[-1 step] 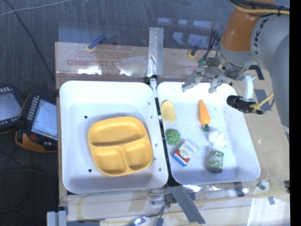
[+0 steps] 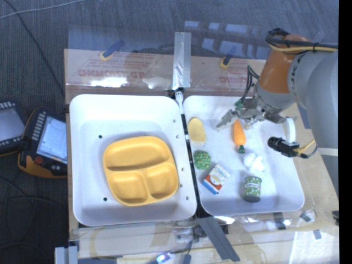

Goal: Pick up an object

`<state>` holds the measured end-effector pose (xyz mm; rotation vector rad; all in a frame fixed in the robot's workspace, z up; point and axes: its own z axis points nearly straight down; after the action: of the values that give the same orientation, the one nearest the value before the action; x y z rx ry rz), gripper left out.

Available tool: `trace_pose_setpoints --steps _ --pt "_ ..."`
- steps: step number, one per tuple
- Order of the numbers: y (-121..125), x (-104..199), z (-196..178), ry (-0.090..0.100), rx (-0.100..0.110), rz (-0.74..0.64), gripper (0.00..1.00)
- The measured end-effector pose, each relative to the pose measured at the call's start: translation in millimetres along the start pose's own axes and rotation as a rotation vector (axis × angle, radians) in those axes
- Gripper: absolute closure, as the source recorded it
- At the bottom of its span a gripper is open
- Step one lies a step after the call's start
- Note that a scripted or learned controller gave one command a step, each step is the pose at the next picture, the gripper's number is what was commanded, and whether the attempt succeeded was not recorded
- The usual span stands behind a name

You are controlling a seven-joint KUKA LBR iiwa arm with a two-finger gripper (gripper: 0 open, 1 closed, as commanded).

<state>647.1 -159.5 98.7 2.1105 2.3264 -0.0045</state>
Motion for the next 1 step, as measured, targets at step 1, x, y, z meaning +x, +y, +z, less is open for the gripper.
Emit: trace_pose_setpoints --steps 1 --pt "0.0 0.8 -8.7 0.002 0.001 0.000 1.00"
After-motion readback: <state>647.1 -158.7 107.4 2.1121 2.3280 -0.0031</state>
